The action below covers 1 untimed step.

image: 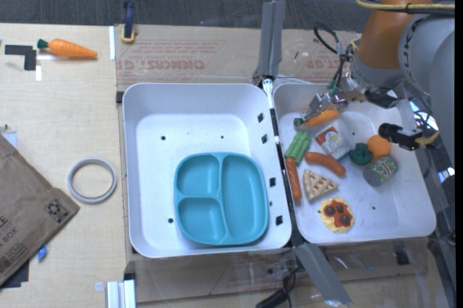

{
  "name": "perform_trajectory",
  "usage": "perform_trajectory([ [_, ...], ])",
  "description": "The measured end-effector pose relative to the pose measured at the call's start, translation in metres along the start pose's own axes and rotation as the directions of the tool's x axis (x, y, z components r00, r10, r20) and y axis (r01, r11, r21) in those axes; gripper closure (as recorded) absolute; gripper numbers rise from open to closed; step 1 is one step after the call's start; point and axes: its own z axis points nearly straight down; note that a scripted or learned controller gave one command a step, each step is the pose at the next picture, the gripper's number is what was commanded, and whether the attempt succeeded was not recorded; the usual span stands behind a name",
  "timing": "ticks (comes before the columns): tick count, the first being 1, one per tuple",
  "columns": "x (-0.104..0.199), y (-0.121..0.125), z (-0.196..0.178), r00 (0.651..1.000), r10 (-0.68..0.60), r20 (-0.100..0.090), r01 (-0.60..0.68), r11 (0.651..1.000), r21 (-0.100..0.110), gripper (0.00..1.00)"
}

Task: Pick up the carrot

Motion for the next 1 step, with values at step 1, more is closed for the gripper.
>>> perform_trajectory([
  [1, -0.0043, -0.0009, 0.0001, 1.000, 0.030, -0.002, -0.030, 1.000, 0.000, 0.00],
])
